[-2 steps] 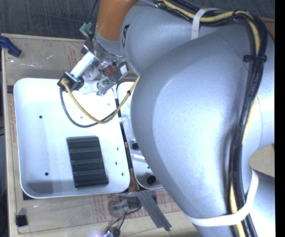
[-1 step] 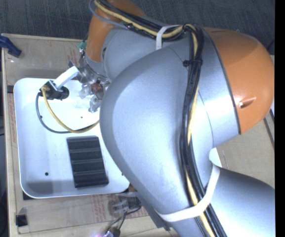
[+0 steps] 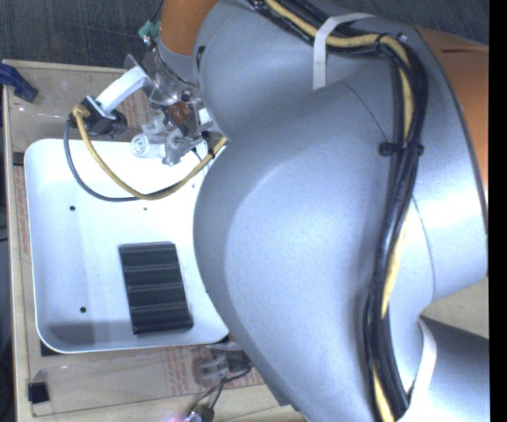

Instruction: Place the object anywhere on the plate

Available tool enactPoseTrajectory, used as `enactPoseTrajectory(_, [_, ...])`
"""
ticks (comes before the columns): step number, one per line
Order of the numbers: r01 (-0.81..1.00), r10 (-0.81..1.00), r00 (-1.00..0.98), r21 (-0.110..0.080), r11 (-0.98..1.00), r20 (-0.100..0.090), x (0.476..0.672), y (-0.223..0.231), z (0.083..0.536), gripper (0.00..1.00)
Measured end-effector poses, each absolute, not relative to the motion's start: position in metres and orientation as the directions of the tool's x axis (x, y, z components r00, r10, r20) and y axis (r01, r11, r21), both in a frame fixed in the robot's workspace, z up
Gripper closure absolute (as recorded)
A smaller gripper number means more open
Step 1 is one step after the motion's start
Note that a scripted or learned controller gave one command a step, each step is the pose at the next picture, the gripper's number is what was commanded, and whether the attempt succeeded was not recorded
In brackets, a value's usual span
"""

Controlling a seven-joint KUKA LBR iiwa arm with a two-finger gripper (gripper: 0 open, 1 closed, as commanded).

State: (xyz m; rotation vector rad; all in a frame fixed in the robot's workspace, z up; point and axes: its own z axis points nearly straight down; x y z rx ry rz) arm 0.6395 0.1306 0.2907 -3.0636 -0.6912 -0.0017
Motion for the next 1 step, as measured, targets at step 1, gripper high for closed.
enactPoseTrajectory(1, [0.275, 0.275, 0.962, 0.002, -0.962, 0.002, 0.6382, 0.0915, 0.3809, 1.00])
